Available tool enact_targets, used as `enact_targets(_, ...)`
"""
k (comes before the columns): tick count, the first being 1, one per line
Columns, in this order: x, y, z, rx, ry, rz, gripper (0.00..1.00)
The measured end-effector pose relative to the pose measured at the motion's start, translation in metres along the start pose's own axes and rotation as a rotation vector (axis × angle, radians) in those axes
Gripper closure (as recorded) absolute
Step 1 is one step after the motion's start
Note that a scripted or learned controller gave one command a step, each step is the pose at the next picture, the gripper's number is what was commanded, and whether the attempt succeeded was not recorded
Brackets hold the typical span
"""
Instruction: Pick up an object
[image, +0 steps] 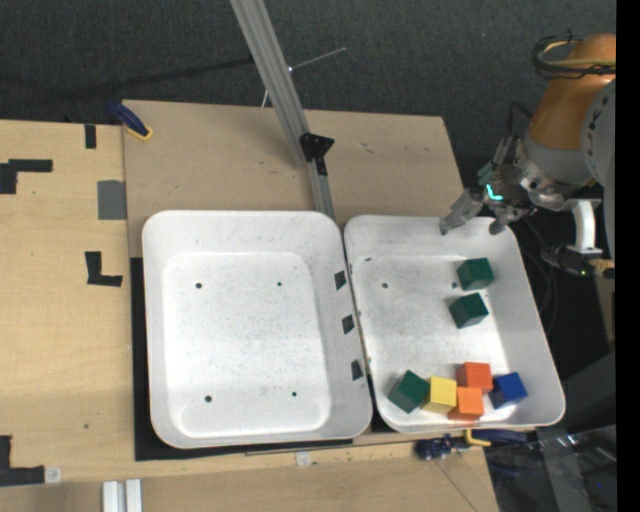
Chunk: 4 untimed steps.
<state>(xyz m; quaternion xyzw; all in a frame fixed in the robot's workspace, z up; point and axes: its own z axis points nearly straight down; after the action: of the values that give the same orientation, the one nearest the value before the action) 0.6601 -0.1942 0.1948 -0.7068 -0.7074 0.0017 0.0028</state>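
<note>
The arm (575, 110) enters from the right and is cut off by the frame edge, so only its orange band and grey wrist are visible. The gripper (476, 220) hangs over the far rim of the right bin (400, 300), its two fingers splayed apart, one fingertip (452, 222) pointing left and the other toward the bin's corner. Nothing lies between them, and they seem to be clear of the rim, though the slanted view makes that hard to judge.

All the blocks sit in the right bin. Two dark green cubes (475, 273) (468, 310) lie near the right wall, one just below the other and apart. Along the near wall is a tight cluster: a green block (408, 390), a yellow block (442, 391), two orange blocks (475, 376) (468, 402) and a blue block (508, 388), touching or nearly so.

The left bin (245, 320) has small dark dots on its floor. No readable writing or label can be made out.
</note>
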Motion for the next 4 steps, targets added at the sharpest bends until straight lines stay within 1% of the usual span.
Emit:
enact_targets(1, 0.0, 0.001, -0.004, -0.004, -0.003, -0.001, 0.0)
enact_targets(2, 0.01, -0.002, 0.052, 0.0, -0.002, -0.001, 0.0)
enact_targets(3, 0.011, -0.003, 0.107, -0.001, -0.003, -0.002, 0.0)
enact_targets(4, 0.011, -0.002, 0.093, -0.004, -0.004, -0.003, 1.0)
